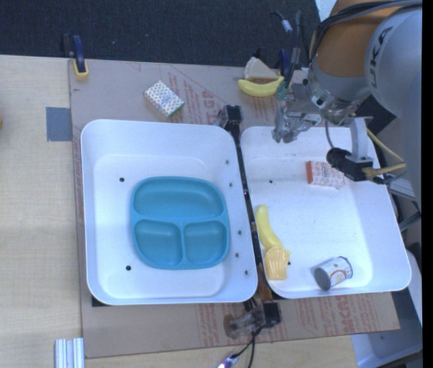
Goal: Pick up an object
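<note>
- Gripper (287, 131): we log it at the upper right of the frame, over the far rim of the right bin (369, 278); we cannot tell how it is set, and we see nothing in it.
- Red-and-white packet (324, 174): upper part of the right bin, below and right of the gripper, apart from it.
- Yellow banana (267, 227): along the right bin's left wall, touching the yellow corn piece (277, 264) just below it.
- Small can (332, 273): on its side, lower right of the right bin.
- Left bin (97, 205): centre-left of the frame, with a blue divided plate (179, 221) in it.
- Outside the bins, we note a second banana (260, 87) at top centre beside the arm (365, 37), and a patterned small box (163, 98) on the cardboard above the left bin.
</note>
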{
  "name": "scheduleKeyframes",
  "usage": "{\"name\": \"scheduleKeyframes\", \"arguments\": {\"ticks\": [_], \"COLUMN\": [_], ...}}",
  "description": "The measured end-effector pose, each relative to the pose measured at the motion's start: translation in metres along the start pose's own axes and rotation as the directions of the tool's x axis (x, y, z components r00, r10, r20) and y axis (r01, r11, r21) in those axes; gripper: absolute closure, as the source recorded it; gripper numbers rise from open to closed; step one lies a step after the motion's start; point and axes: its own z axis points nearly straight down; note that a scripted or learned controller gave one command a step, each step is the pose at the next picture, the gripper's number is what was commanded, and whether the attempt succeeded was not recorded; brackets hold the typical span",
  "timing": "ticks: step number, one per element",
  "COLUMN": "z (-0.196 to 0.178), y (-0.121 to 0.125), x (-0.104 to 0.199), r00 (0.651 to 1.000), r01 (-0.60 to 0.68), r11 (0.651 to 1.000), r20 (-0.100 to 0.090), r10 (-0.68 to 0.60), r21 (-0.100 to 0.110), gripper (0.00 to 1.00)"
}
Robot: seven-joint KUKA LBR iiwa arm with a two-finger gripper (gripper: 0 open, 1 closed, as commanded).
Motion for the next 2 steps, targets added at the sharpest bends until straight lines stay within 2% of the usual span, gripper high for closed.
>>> {"name": "scheduleKeyframes", "arguments": {"ticks": [1, 2], "z": [0.0, -0.01], "y": [0.0, 0.0], "x": [0.0, 0.0], "r00": [1.0, 1.0], "r01": [0.0, 0.003], "r11": [1.0, 1.0], "r20": [0.0, 0.001], "r10": [0.0, -0.003], "r21": [0.0, 0.0], "gripper": [0.0, 1.0]}}
